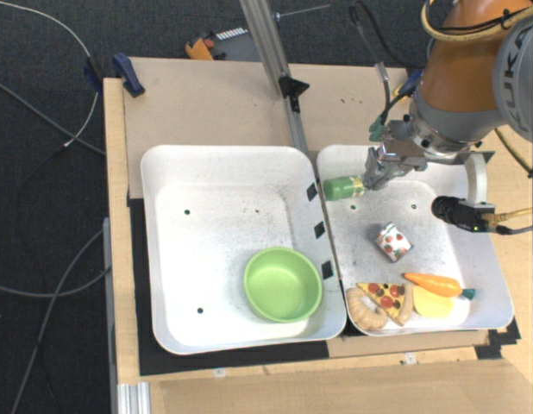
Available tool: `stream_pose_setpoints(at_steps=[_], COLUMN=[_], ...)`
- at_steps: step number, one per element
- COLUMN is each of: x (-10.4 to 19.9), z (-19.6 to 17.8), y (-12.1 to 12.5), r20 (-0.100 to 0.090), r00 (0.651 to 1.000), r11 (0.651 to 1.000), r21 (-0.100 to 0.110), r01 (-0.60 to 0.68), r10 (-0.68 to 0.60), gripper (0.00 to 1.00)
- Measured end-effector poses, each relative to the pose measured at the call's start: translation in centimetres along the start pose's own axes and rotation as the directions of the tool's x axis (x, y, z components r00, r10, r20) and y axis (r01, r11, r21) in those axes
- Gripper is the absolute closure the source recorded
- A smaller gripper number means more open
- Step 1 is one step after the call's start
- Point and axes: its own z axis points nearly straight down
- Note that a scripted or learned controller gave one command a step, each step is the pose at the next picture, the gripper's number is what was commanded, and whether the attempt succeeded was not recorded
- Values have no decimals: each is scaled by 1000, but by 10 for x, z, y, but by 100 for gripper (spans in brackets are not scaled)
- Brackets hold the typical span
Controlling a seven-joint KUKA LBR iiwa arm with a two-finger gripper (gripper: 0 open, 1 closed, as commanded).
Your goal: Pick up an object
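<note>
A tan counter (215,93) is seen bearing two white bins. In the left bin (215,188) a green bowl (283,284) is set near the front. At the right bin's (482,300) back left, a green cylinder (341,187) is gripped by the tool (370,178); a small printed box (393,242), pizza slice (383,300) and carrot (435,284) are laid nearer the front

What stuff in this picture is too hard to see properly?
- Gripper: the wrist above covers it, so whether it holds the green thing is unclear.
- Green thing: too blurry to name; its right end is hidden by the gripper.
- Toy food in the right bin: too small to name surely.
- Arm: cut off by the top and right edges.
</note>
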Motion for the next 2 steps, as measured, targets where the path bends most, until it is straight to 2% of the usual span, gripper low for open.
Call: stream_pose_setpoints(at_steps=[2], x=[95], z=[7], y=[-22], r20=[0], r00=[1000], r11=[1000], r21=[-1], r01=[-1], r10=[1], gripper=[100])
